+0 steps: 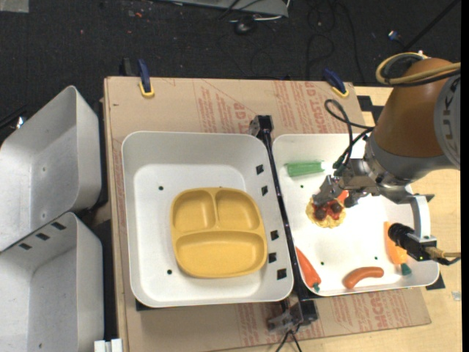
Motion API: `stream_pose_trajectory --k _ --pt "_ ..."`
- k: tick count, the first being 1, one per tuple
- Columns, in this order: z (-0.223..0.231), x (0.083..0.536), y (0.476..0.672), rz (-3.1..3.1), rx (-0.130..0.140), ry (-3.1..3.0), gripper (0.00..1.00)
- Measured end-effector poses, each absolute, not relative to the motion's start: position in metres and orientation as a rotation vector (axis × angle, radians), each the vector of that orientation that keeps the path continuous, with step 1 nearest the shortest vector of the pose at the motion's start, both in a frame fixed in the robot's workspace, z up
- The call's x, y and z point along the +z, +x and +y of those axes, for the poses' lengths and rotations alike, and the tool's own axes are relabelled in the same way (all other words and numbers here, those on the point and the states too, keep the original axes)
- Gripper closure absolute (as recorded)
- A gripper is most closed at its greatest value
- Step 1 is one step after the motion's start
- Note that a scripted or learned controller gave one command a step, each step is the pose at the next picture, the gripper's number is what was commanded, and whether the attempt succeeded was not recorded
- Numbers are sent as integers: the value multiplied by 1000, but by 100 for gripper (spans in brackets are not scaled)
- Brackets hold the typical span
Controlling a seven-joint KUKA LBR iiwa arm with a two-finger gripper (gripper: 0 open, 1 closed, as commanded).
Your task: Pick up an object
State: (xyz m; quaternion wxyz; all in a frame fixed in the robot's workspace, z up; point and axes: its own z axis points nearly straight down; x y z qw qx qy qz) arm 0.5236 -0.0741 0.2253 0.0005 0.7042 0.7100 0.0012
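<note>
The pincer (331, 195) hovers over a small tart (327, 213) in the right bin (366, 149) (fruit-topped, apparently); I cannot tell its state. Off-centre, it could nudge the tart aside and close on nothing.

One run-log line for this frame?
gripper: over waffle, right bin | grasp: unclear | left bin: yellow tray
</note>
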Motion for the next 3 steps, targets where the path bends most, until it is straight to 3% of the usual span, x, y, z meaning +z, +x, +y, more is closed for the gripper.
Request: stream_pose_trajectory --k 1,3 --pt "-20 237 518 2231 4 2212 100" --pt "81 218 510 2233 -2 2215 100"
